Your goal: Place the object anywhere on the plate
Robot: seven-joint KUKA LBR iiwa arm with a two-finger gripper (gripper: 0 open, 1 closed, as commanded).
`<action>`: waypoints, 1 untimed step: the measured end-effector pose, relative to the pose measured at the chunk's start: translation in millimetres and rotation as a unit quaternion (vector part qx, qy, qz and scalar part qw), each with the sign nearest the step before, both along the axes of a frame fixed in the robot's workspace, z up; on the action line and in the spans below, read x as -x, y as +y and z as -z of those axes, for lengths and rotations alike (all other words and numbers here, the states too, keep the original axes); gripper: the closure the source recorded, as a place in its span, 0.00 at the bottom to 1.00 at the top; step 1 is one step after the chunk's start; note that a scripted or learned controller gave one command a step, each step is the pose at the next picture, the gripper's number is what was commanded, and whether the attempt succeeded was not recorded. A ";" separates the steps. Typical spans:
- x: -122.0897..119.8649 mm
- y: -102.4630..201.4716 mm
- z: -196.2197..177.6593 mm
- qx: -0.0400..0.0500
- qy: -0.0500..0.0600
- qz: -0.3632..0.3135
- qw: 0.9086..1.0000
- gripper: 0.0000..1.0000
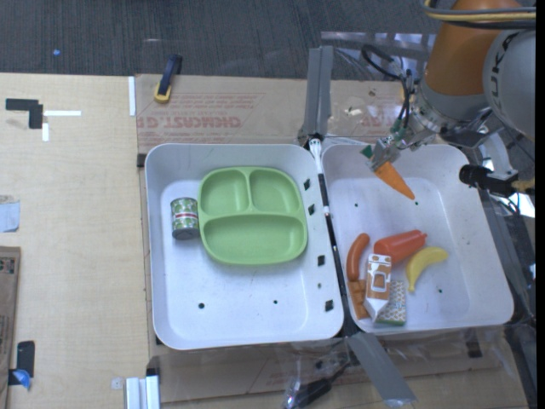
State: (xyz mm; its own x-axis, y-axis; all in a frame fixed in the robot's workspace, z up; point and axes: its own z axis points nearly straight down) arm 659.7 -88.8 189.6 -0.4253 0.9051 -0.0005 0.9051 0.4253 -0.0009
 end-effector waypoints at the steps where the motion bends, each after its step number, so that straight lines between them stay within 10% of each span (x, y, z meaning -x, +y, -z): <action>1: 5.7 84.7 0.5 0.000 0.001 -0.025 1.000 1.00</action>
State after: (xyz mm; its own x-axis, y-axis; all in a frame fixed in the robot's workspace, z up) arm 654.0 -4.1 189.1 -0.4705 0.8824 0.0005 0.8824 0.4705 -0.0034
